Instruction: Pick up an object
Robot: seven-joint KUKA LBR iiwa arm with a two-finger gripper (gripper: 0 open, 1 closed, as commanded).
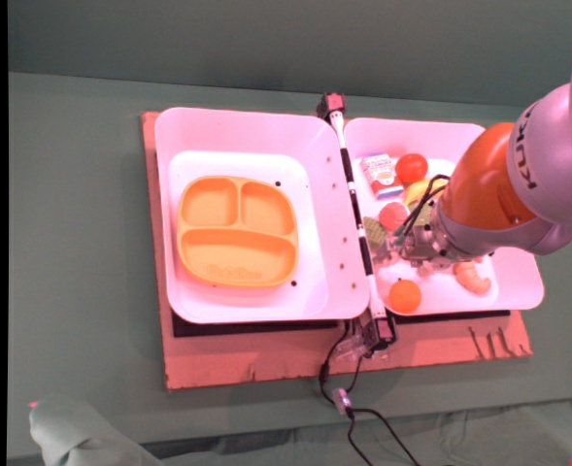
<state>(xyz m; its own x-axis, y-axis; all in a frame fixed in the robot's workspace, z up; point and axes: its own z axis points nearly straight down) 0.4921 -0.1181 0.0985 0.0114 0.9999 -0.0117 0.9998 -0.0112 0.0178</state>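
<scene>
While the pincer (409,252) hangs low in the right white bin (519,294), its state cannot be told; a round orange fruit (404,295) lies at six o'clock, a red ball (393,216) at twelve.

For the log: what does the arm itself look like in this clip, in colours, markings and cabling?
The arm is smooth, rounded and light grey, with a wide orange band above the wrist and dark KUKA lettering beside it. The gripper is a grey metal block, with a thin black cable looping along it.
</scene>
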